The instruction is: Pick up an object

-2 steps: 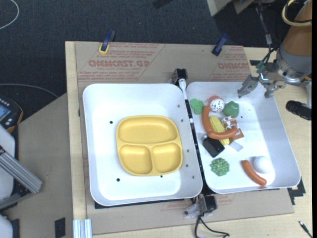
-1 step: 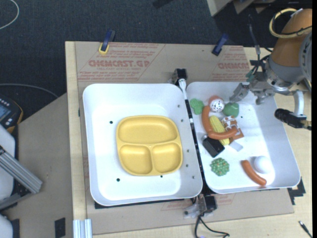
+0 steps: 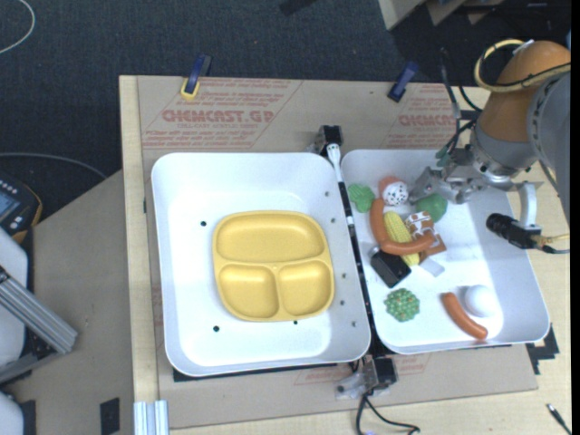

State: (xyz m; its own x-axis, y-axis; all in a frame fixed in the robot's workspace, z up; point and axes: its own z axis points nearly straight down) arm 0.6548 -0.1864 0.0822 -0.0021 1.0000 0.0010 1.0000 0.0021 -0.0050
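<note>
While the jaws (image 3: 433, 188), whose state cannot be told, hover at the right bin's (image 3: 517, 284) twelve o'clock, descent onto the toy pile (image 3: 406, 229) looks next.

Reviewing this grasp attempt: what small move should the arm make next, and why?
Probably descend a little onto the toy pile. The gripper sits at the upper part of the right bin, beside the pile's top edge, with nothing visibly between its fingers.

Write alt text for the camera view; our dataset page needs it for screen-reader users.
A grey robot arm's gripper hovers over the right bin, which holds a jumble of toy food including corn, broccoli and a sausage. The left bin holds a yellow divided plate.
</note>
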